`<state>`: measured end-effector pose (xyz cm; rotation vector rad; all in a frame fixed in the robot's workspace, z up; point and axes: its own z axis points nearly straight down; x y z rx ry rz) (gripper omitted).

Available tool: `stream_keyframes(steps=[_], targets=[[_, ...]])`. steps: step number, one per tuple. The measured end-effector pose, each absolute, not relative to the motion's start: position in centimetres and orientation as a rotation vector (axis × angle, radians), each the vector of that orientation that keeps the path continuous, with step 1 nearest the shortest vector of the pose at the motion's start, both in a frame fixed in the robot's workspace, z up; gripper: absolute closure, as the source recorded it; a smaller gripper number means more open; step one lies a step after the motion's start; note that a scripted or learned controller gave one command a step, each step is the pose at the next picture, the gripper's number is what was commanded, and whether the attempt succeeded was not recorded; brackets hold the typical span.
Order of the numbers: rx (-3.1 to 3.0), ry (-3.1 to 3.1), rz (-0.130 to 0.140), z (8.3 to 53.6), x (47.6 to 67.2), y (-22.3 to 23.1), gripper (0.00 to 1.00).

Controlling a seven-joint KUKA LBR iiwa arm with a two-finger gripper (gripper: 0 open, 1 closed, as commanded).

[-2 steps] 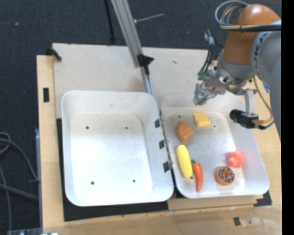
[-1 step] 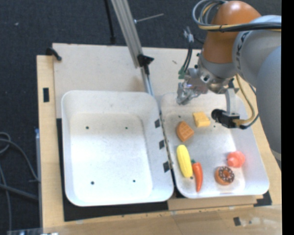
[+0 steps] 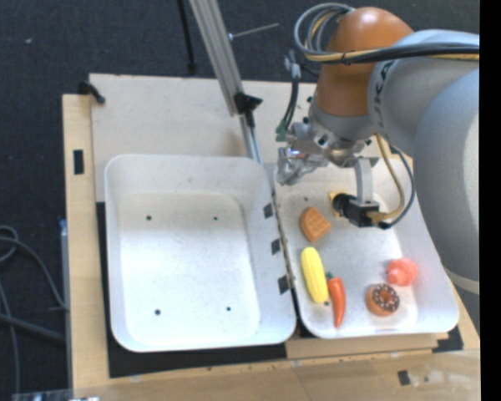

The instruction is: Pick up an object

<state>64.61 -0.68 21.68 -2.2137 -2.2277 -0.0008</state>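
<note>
The gripper (image 3: pixel 294 167) hangs over the far left corner of the right bin (image 3: pixel 438 307), close to the wall that it shares with the left bin (image 3: pixel 134 249). Its metal end is small and blurred in the camera view, so I cannot tell how it is set, and I see no object in it.

The things to pick lie nearer to the camera than the gripper. The closest is a waffle-like orange biscuit (image 3: pixel 315 224), a little toward the front and right of the gripper. Further to the front lies a yellow corn cob (image 3: pixel 314 275), and touching its right side is an orange carrot (image 3: pixel 336 301). Near the front right corner there is a chocolate donut (image 3: pixel 383 300), and just behind it a pink-red round fruit (image 3: pixel 402 271). A black and yellow part (image 3: pixel 356 208) on a cable hangs from the wrist, just right of the biscuit.

I think the arm is at the approach step, and nothing is taken yet. Several things could go wrong. If the gripper descends where it is now, it may hit the bin wall or close on nothing. The corn and carrot lie together, so a grasp there may push one away. The round fruit may roll away when touched.
</note>
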Motion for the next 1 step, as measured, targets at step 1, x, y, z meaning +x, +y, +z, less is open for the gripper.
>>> stream_keyframes(steps=[1], targets=[[-2.212,-2.228,-0.001,21.66,64.3,4.68,1.0]])
